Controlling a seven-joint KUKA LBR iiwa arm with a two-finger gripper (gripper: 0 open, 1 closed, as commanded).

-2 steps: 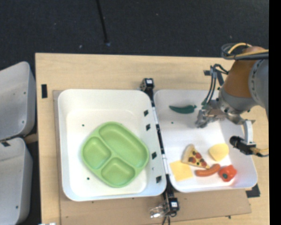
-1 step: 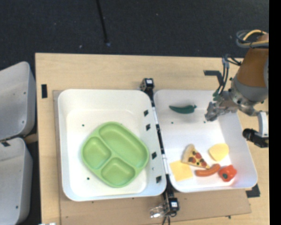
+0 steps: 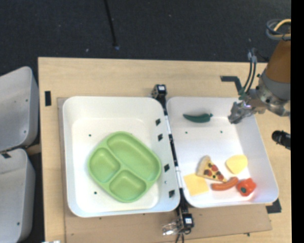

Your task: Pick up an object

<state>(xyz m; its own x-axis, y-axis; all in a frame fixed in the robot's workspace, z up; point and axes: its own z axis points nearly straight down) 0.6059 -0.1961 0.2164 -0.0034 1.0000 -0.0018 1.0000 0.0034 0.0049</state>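
Overhead slanted view of a wooden bench (image 3: 50,80) that carried two shallow white bins side by side. The left bin (image 3: 76,135) held a green tray (image 3: 124,166) with three compartments, lying toward the bin's near half and turned at an angle to the bin walls. The right bin (image 3: 253,140) held six small items. A dark green pepper (image 3: 197,117) lay alone near the far wall. The rest were grouped toward the near wall: a pizza slice (image 3: 211,169) at the group's centre, a flat yellow square (image 3: 195,184) just beside its near-left edge, a pale yellow piece (image 3: 236,163) to its right, a sausage (image 3: 224,185) just below the pizza slice, and a red piece (image 3: 246,187) at the sausage's right end, close to or touching it.

The arm (image 3: 278,65) entered from the right, its orange band above a grey wrist. The gripper (image 3: 236,114) stood over the far right part of the right bin, to the right of the pepper and apart from it, and well apart from the near group. Nothing was visibly held by it; how far it was open could not be told at this scale.
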